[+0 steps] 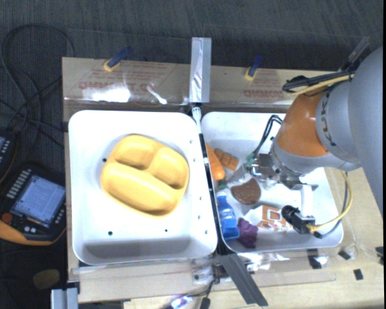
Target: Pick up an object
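The right bin [328, 201] holds several small items. A brown round piece [246, 191] lies near its middle, with an orange carrot-like piece [216, 166] and an orange lump [228, 160] to its left. A blue object [226, 217], a purple object [248, 232] and an orange-and-white packet [269, 217] lie along the front. My gripper [260, 168] hangs low over the right bin, just above and to the right of the brown piece. The wrist hides what is under it. A large yellow bread-shaped object [145, 173] fills the middle of the left bin [90, 224].
A ridge [204, 185] where the two bin walls meet runs between the bins. The grey arm with its orange band [302, 131] covers the right bin's far right part. A black cable plug [296, 219] dangles near the front right. Handheld pendants [32, 201] lie left of the bench.
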Controlling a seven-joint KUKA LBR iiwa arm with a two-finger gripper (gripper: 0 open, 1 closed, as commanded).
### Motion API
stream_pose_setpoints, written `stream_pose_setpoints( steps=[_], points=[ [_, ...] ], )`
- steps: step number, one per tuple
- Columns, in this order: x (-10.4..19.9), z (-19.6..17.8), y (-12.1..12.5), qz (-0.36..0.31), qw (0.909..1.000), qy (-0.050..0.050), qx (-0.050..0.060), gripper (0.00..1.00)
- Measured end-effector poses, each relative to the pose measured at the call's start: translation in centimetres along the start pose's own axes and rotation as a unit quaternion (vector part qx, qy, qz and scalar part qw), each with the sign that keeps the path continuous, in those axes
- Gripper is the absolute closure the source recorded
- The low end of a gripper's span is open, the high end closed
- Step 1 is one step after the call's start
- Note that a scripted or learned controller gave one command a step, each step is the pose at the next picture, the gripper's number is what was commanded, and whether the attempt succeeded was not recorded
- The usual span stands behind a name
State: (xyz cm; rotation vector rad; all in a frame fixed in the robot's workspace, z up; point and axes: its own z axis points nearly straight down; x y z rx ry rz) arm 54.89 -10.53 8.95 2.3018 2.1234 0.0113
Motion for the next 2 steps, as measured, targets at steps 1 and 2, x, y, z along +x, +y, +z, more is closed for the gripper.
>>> stream_pose_setpoints(
  steps=[1, 2],
  points=[
    [0.0, -0.8, 0.0, 0.0, 1.0, 0.001, 0.001, 1.0],
    [5.9, -11.3, 2.6, 0.095, 0.9954, -0.002, 0.008, 1.0]
  ],
)
